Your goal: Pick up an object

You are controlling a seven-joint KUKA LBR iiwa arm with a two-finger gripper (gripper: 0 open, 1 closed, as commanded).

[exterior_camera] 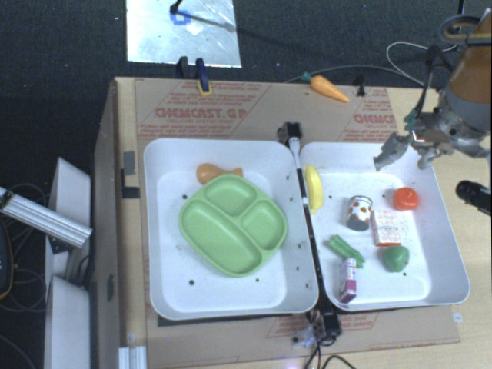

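Observation:
My gripper hangs open over the far right corner of the right bin, with nothing between its fingers. Below it in that bin lie a red tomato, a white and red box, a green pepper, a small can, a green pod, a purple and white bottle and a yellow banana. The tomato is the closest of these to the gripper.
The left bin holds a green divided plate and an orange piece behind it. A carrot lies on the bench beyond the bins. A divider rim runs between the two bins.

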